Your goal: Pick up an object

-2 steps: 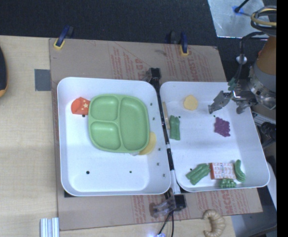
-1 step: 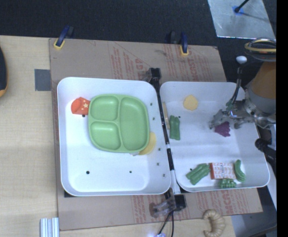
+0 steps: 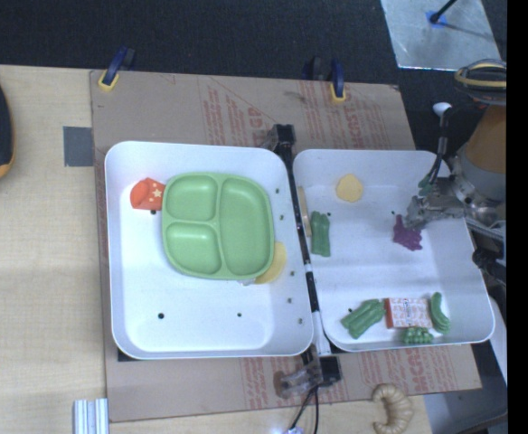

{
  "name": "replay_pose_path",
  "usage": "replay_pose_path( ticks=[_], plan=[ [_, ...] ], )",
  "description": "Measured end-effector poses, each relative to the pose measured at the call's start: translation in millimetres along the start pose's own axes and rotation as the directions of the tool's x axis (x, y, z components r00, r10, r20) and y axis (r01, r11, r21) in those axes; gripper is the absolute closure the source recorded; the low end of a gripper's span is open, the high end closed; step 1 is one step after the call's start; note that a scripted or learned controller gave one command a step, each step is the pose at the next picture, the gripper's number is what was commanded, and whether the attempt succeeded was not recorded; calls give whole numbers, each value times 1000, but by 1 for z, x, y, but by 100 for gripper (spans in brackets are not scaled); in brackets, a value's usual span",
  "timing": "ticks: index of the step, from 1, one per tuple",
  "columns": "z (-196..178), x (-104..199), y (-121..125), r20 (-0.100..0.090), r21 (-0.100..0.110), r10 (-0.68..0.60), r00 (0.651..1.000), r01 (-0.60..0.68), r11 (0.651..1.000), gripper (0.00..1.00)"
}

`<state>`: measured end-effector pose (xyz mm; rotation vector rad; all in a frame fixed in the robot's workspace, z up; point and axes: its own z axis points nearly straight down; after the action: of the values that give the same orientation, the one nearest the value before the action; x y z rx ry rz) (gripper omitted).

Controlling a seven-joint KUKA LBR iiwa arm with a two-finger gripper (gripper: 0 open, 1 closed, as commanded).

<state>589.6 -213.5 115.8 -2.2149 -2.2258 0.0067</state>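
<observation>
My gripper (image 3: 424, 210) hangs over the right side of the right bin (image 3: 372, 269), just above and to the right of a small purple toy (image 3: 407, 234). The purple toy lies at or just under the gripper's tip; whether it is touched I cannot tell. Elsewhere in this bin lie a yellow round piece (image 3: 349, 188), a green block (image 3: 320, 234), a bumpy green piece (image 3: 363, 318), a red and white packet (image 3: 407, 313), a green pickle (image 3: 439, 311) and a small green cluster (image 3: 417, 336).
The left bin (image 3: 137, 315) holds a green divided plate (image 3: 219, 224), a red piece with a star (image 3: 146, 194) at its left and a yellow piece (image 3: 275, 262) tucked under its right edge. A tan curled thing (image 3: 392, 407) lies outside the bins at the front.
</observation>
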Motion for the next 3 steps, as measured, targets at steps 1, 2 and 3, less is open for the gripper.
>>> replay_pose_path(
  ticks=[1,2,3],
  plan=[
    [0,0,0,0,1,-1,1000,1,1000,0],
    [25,2,-6,-2,2,1,1000,-1,1000,0],
    [12,1,-5,-1,0,1,1000,-1,1000,100]
  ],
)
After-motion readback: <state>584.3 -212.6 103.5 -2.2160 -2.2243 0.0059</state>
